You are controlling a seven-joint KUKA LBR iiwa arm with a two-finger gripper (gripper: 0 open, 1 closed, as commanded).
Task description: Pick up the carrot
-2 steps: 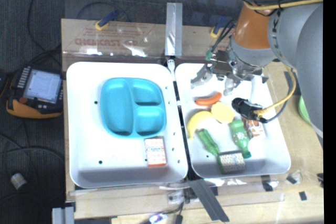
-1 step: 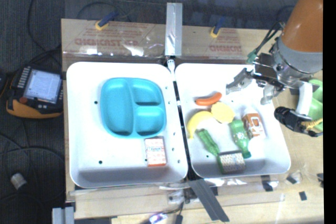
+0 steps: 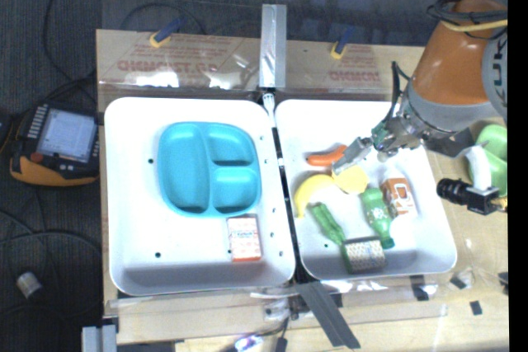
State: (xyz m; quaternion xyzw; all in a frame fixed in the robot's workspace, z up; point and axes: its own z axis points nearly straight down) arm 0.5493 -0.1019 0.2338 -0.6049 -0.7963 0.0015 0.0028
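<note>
- Carrot (image 3: 327,155): orange, lying in the right-hand bin (image 3: 429,260), upper left part, slanted with its upper end toward the gripper; resting on the white floor just above the banana.
- Gripper (image 3: 348,158): reaching in from the right, its tip sitting at the carrot's right end; whether it is touching the carrot cannot be told, and whether the jaws are apart or together cannot be told at this size.
- Arm (image 3: 458,62): grey with an orange band, hanging over the bin's upper right corner, wrist slanting down and left toward the carrot.
- Banana (image 3: 311,190): yellow, curving just below the carrot, near the bin's left wall.
- Yellow round piece (image 3: 352,179): lying just beside the banana's right end, directly under the gripper tip.
- Green bottle (image 3: 378,214): lying right of the banana, tilted.
- Second green item (image 3: 327,222): elongated, lying below the banana.
- Orange and white packet (image 3: 399,195): sitting just right of the green bottle.
- Grey ridged item (image 3: 364,253): resting near the bin's front wall.
- Left-hand bin (image 3: 132,260): holding a blue divided tray (image 3: 208,166) and, just below it, a small red and white box (image 3: 243,239).
</note>
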